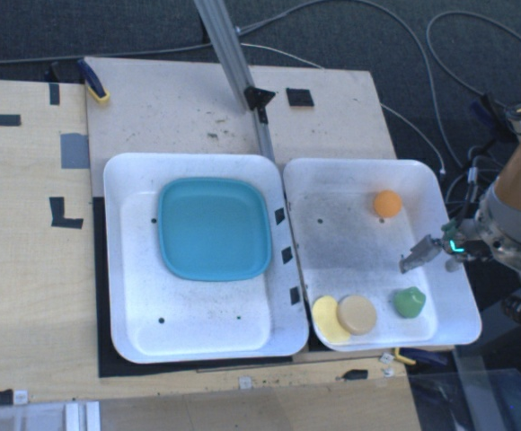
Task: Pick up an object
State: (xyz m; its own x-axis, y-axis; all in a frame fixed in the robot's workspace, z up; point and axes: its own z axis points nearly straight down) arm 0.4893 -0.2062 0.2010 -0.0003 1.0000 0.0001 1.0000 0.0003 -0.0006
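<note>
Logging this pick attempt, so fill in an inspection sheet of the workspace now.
Surface: wooden bench, two white bins, left bin, right bin.
Job's things: orange ball, green object, tan disc partly over a yellow disc, all in the right bin; blue plate in the left.
Clutter: tape patches.
Grippers: gripper over the right bin's right side, holding nothing.
Cables: loops on the dark floor.
Surroundings: metal pole.

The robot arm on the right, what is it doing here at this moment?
The arm reaches in from the right, and its gripper hangs over the right bin with nothing between its fingers. Below it lies a green object; an orange ball lies further up, and a tan disc rests partly on a yellow disc at the near edge. The left bin holds a blue plate. Nothing is picked up yet.
</note>
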